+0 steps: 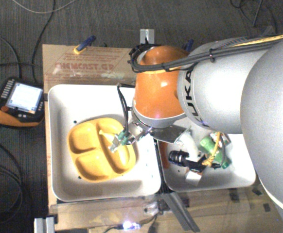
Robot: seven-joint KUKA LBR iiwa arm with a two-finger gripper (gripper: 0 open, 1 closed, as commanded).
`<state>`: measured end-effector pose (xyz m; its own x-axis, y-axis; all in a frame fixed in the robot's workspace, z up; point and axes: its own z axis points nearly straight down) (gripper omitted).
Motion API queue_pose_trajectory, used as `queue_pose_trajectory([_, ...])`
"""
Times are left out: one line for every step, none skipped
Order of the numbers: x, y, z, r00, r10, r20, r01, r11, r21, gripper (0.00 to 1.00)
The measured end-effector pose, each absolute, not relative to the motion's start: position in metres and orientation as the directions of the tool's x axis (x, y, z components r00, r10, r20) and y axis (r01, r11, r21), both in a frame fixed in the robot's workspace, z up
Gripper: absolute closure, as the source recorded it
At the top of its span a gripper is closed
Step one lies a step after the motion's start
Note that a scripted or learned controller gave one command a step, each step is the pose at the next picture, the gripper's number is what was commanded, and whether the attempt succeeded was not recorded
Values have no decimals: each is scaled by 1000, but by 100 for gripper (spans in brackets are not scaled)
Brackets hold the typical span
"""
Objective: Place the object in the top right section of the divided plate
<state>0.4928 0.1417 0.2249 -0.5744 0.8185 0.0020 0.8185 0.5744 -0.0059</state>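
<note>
The yellow divided plate (90, 149) lies in the left white bin (63, 106), with three sections visible. My gripper (119, 141) hangs low over the plate's right-hand section, close to the ridge between sections. A small green bit (124, 139) shows at the gripper's tip; I cannot tell whether it is a held object or part of the gripper. The arm's orange band (156, 89) and grey body cover the bins' shared edge and the plate's upper right rim.
The right bin (238, 178) holds a green object (210, 146) and pale white pieces (186, 139), partly hidden by the arm. A teach pendant (19, 101) lies left of the bench. Cardboard (83, 64) sits behind the left bin.
</note>
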Motion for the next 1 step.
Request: queue_pose_trajectory([483,213,209,-621,784,1,784,621,-8,100])
